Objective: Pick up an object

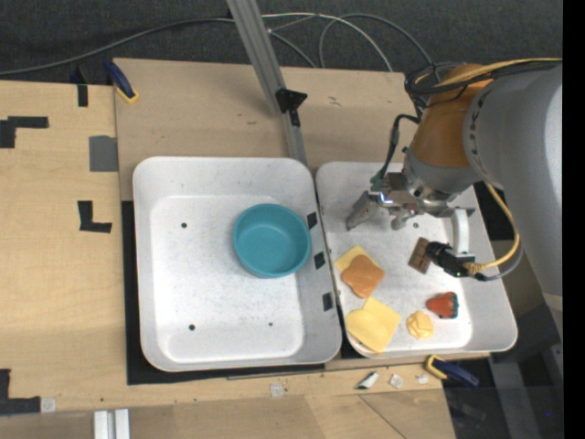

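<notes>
Both white bins (pixel 164 208) look like speckled matt plastic, set on a bench (pixel 55 273) of pale, unvarnished-looking wood. The blue bowl (pixel 271 240) is smooth plastic (a faint sheen inside), and the slanting pole (pixel 256 35) is brushed grey metal.

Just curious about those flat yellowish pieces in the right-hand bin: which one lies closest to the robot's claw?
The orange-topped slice, the upper one; the pale yellow slice lies farther from the gripper, near the bin's front edge.

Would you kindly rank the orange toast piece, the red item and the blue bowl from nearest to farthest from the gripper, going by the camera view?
From the gripper:
1. Orange toast piece, just below it in the right bin.
2. Red item, toward that bin's lower right corner.
3. Blue bowl, across in the left bin.
</notes>
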Robot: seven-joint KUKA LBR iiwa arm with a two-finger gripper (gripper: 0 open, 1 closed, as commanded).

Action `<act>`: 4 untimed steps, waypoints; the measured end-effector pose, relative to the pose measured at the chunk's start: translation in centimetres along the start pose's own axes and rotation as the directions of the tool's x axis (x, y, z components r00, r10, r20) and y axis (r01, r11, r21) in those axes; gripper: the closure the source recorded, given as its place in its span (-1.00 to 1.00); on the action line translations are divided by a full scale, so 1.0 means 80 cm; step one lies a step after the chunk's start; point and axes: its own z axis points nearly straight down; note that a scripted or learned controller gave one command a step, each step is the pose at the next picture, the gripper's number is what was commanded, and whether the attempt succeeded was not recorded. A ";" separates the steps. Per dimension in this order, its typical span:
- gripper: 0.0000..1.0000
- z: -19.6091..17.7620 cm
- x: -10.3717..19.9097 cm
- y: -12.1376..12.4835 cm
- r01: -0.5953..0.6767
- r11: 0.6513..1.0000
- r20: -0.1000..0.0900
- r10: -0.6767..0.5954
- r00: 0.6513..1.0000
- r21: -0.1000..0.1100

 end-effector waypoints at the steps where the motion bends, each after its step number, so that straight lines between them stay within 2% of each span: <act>1: 1.00 -0.016 0.000 0.001 0.001 1.000 0.000 -0.001 1.000 -0.003; 2: 1.00 -0.095 -0.002 -0.001 0.000 1.000 0.001 0.000 1.000 -0.012; 3: 1.00 -0.142 -0.001 0.000 0.000 1.000 0.000 0.000 1.000 -0.009; 4: 1.00 -0.129 0.062 0.016 0.005 1.000 -0.002 -0.005 1.000 -0.005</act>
